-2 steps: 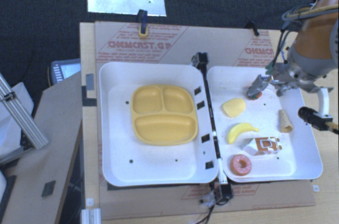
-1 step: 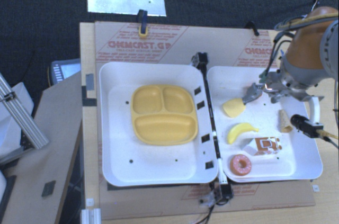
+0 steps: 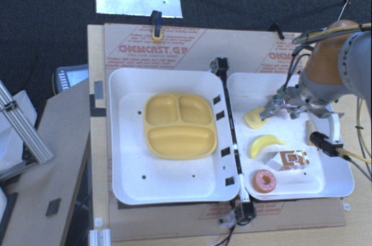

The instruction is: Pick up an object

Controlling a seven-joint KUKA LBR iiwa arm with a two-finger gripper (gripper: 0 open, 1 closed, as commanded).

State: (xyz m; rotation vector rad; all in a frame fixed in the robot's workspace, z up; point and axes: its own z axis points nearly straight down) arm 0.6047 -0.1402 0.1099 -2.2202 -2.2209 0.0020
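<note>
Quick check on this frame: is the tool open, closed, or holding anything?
Tool: cannot be told; it sits low in the right bin, beside the pale yellow piece.

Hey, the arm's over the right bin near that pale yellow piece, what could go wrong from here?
The gripper sits at the edge of the pale yellow piece, not centred over it, so a grab may only clip it and push it away. The banana lies just below, so a nudged piece could knock into it. The piece also lies close to the right bin's inner wall, which may crowd the approach.
</note>
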